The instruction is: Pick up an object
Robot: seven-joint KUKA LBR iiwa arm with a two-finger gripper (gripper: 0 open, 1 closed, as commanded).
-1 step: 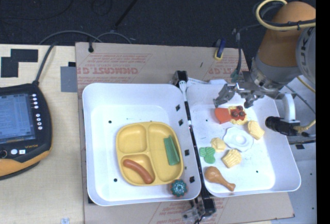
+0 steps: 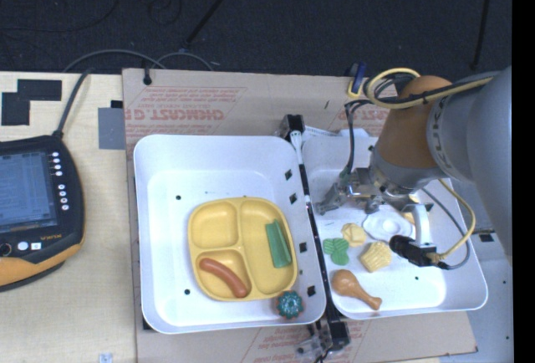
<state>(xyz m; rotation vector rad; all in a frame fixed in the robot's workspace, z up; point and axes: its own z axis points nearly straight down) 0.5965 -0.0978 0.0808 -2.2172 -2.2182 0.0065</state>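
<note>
We cannot tell our gripper's state, low in the right bin at centre-right. The white toy egg lies just below it; we should descend squarely, avoiding the neighbouring corn.

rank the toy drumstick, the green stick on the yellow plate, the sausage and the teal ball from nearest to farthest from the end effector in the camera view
From the end effector, low over the right bin:
1. Toy drumstick, right bin, near its front edge.
2. Green stick, left bin, in the yellow plate's right compartment.
3. Teal ball, left bin, front right corner, off the plate.
4. Sausage, plate's front compartment.
</note>
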